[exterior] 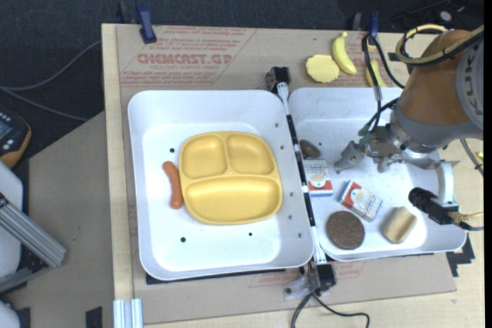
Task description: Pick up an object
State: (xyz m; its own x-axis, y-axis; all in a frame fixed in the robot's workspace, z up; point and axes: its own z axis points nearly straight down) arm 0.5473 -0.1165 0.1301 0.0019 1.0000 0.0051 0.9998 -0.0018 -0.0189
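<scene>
The arm hangs low over the right bin (338,105), its gripper (352,155) with fingers spread apart and nothing between them, so the step in hand looks like the reach before a grasp. Candidate objects lie just near of it: a small carton (360,200), a brown disc (345,230), a tan roll (399,225). Next, it needs to centre over one, descend, and close
</scene>
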